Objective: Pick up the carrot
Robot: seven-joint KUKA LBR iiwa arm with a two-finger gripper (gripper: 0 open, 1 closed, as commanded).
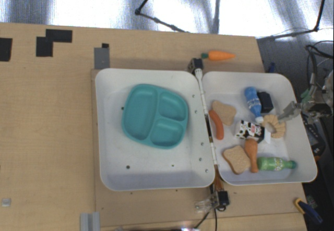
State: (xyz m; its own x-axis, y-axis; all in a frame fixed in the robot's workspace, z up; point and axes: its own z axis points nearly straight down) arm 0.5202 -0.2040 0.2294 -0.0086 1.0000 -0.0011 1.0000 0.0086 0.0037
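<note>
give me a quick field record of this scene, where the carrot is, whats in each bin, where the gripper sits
carrot: on the bench, outside both bins, just beyond the right bin's far rim
left bin: holds a teal divided plate
right bin: blue bottle, green bottle, sausage, bread slice, other small items
gripper: at the right bin's right side, far from the carrot
task state: carrot not yet picked

Gripper – pale grey metal fingers, cabled.

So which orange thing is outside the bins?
The carrot: it lies on the wooden bench just above the two bins, with its green top pointing left. The sausage and drumstick lie inside the right bin.
</note>
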